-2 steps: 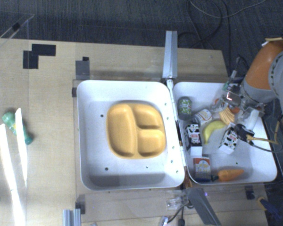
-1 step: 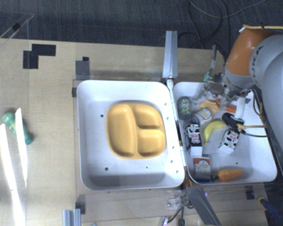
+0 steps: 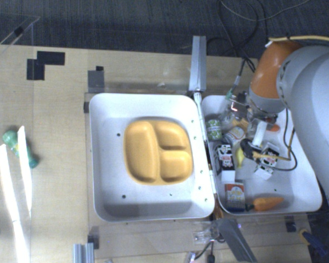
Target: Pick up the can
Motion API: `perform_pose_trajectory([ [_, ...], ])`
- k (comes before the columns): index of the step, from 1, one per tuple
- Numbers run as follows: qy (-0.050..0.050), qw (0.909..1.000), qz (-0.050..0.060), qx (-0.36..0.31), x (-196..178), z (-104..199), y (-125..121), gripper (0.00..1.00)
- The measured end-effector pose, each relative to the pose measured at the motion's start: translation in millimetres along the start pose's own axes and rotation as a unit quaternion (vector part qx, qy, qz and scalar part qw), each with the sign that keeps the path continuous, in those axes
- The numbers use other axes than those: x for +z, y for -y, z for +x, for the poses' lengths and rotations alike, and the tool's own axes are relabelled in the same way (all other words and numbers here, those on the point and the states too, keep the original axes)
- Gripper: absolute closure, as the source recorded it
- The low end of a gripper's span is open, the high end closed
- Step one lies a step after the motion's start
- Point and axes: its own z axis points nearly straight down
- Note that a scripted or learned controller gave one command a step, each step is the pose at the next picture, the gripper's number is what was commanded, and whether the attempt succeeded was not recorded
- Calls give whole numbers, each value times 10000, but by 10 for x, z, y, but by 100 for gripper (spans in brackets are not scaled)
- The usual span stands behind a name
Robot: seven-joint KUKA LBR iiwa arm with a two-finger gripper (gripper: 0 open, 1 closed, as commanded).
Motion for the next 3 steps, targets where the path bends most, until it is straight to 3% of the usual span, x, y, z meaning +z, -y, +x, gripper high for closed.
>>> perform_pose_trajectory([
  [1, -18, 10000, -2, -7, -103, 17, -5, 100],
  [2, 10, 10000, -22, 12, -117, -26, -23, 0],
  [3, -19, 9933, -1, 1155, -6, -179, 230, 0],
])
